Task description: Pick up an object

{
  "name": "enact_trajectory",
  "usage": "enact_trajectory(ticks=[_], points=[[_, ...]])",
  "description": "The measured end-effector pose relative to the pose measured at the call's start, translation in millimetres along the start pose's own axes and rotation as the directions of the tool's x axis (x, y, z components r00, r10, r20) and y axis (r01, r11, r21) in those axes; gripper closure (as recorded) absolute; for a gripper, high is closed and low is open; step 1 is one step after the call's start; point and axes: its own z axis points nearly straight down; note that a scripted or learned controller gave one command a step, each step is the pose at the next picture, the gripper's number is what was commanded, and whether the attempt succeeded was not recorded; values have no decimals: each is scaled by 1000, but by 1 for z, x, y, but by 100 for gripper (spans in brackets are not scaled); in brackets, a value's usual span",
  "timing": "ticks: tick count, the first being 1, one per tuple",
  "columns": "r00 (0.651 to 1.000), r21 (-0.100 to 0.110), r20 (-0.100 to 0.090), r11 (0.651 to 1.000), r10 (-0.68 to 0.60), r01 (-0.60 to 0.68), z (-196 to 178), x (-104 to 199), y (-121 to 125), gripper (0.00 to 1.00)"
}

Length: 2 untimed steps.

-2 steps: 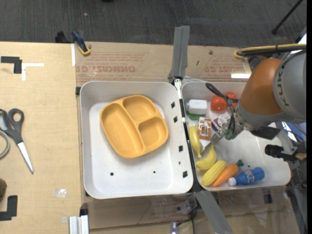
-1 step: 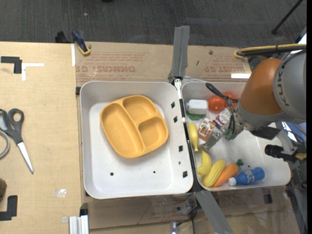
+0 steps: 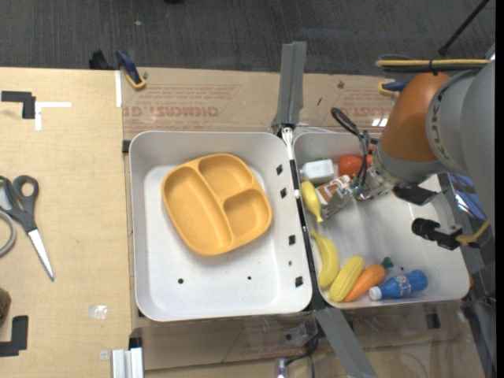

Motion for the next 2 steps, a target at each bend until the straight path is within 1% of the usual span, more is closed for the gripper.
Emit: enact_trajectory(ticks=[1,2], points=[[979,4,-3,979,203,-203,1,-22,30,0],[980,8,4,979,201,-201,-9,-25,28,100]])
